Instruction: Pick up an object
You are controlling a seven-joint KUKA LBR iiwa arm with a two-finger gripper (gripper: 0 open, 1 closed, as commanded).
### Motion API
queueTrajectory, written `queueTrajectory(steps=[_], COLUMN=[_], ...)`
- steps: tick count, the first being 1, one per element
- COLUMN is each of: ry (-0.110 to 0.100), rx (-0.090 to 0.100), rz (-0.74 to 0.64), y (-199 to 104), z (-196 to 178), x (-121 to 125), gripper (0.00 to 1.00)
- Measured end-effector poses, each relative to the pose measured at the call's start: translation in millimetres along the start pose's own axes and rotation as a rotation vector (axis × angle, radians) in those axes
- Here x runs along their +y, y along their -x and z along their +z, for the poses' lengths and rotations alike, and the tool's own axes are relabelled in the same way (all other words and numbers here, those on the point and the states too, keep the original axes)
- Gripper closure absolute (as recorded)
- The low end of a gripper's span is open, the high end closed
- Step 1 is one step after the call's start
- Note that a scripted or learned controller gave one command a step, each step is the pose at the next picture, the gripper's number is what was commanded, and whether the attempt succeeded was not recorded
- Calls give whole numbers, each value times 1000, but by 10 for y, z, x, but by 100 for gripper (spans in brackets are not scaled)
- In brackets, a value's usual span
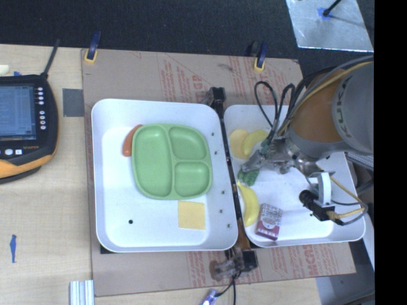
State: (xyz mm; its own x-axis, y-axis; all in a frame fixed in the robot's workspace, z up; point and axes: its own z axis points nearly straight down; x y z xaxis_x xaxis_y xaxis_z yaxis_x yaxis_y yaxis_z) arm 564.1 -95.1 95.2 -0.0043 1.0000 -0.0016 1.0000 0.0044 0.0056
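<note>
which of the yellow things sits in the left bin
The flat yellow square, just below the green tray. The banana and the other yellow piece lie in the right bin.

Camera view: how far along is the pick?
Done: the arm has reached into the right bin, with the gripper low among a green item and yellow pieces. In hand: nothing visibly between the fingers. Left: secure an object and lift it. The banana, red packet and, in the left bin, the green tray lie untouched.
</note>
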Motion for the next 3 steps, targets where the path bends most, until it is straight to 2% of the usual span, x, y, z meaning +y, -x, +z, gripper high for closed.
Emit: queueTrajectory(steps=[1, 2, 3], ry=[0, -4, -19], rx=[1, 2, 3], rz=[1, -1, -1], y=[3, 5, 24], z=[4, 7, -104], x=[826, 938, 917], gripper=[0, 0, 100])
